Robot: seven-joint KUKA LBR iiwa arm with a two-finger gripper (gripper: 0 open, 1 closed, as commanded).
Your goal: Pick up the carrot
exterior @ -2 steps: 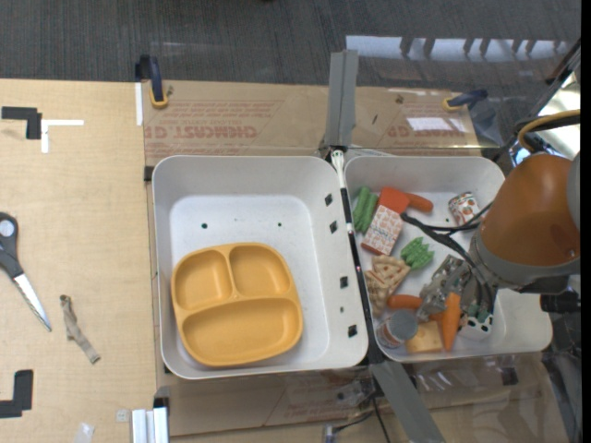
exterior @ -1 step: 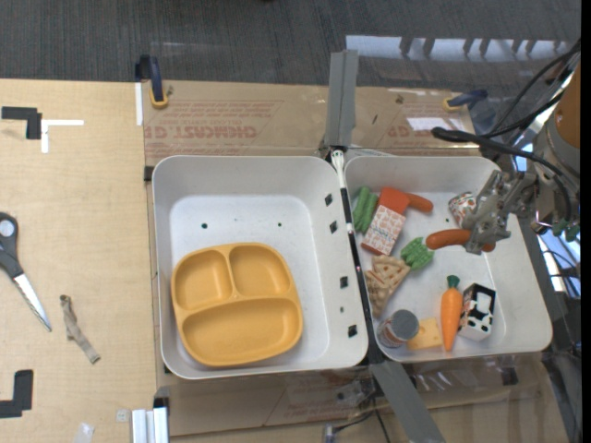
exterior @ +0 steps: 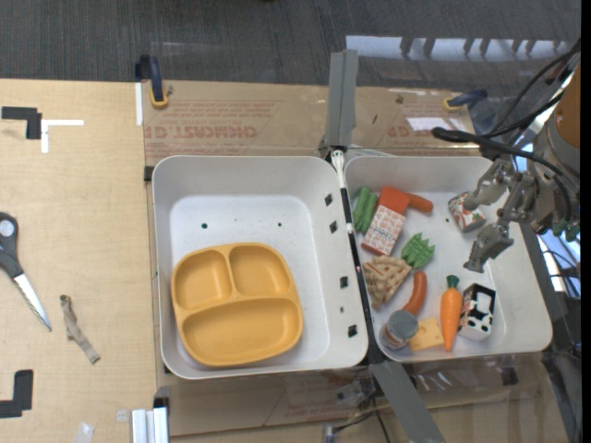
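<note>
The two-finger grey metal gripper (exterior: 487, 238) hung over the right-hand shallow white plastic bin (exterior: 531, 266), near its right wall. Just below and left of it, toward the front, lay the orange toy carrot with a green top (exterior: 450, 312), with the small black-and-white cow-patterned carton (exterior: 478, 310) touching its right side. Far to the gripper's left, the yellow three-compartment plastic plate (exterior: 237, 303) sat in the left-hand shallow white plastic bin (exterior: 175, 201).

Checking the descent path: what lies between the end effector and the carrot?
In the camera view, bare white bin floor separates the end effector from the carrot; the cow-patterned block sits beside the carrot.
</note>
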